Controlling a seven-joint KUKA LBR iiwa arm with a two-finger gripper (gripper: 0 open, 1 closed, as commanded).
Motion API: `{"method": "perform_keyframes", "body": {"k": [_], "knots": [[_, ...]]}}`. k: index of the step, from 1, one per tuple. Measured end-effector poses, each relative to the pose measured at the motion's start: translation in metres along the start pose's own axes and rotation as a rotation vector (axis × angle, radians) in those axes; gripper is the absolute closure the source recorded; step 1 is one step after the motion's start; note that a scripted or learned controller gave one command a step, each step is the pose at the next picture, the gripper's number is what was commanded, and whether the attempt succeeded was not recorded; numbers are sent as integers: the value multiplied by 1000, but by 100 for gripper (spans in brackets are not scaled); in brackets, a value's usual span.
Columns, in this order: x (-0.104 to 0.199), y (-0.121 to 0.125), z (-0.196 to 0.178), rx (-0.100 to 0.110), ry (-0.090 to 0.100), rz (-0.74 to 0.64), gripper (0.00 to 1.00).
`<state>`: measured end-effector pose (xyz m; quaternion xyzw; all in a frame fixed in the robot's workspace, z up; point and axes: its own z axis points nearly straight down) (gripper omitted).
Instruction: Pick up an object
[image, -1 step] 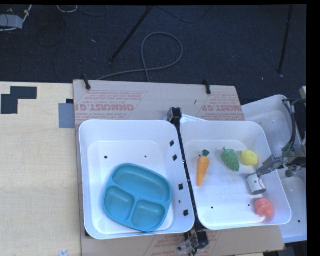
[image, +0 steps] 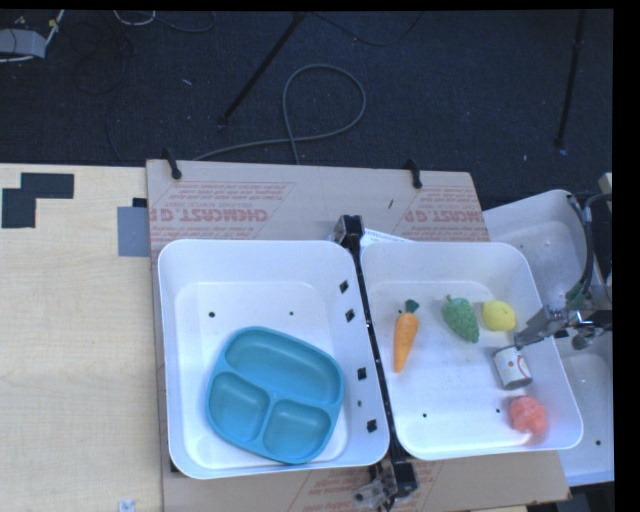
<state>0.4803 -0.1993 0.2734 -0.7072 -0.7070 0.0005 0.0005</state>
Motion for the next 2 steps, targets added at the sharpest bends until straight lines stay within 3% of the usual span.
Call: {"method": "perform_keyframes", "body": {"k": [2], "knots": [[0, -1, 108, 7, 4, 0, 0]]}}
